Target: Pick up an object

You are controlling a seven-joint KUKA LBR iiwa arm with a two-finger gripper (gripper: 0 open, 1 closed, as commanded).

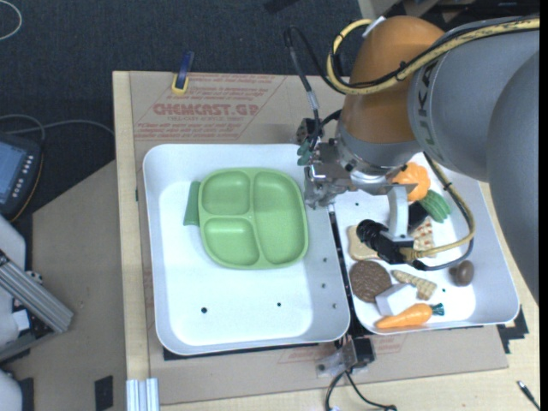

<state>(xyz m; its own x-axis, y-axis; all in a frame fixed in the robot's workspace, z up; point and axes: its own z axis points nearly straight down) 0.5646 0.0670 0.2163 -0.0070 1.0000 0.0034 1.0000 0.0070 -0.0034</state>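
Gripper (319, 188) low at the seam where the two white bins meet, tucked under the grey wrist and its orange band. Cannot tell how wide the jaws stand, nor whether anything sits between them: hidden beneath the wrist. Just to the view-left of the jaws, a green divided plate (253, 217), flat in the view-left bin (171, 264), three compartments facing up, near edge close beside the gripper, a darker green edge poking out on the side away from it. To the view-right of the jaws, in the view-right bin (492, 302), a scatter of toy food. Nearest, below and right of the jaws, a pale bread-like slice (360, 248). Further down the view, a round brown cookie (370, 279), touching a white block (396, 300). Below those, well apart from the jaws, a toy carrot (404, 317) lying along the bin's near rim. Right of the cookie, a tan cracker piece (419, 285). Beyond it, a small brown ball (462, 272). Level with the jaws but past the wrist, an orange piece (415, 180) and a green piece (435, 205), side by side, shapes too hidden to name. Under both bins, a printed cardboard sheet (214, 105), with a blue and yellow clamp (181, 74) on its far edge, well up-left of the jaws.
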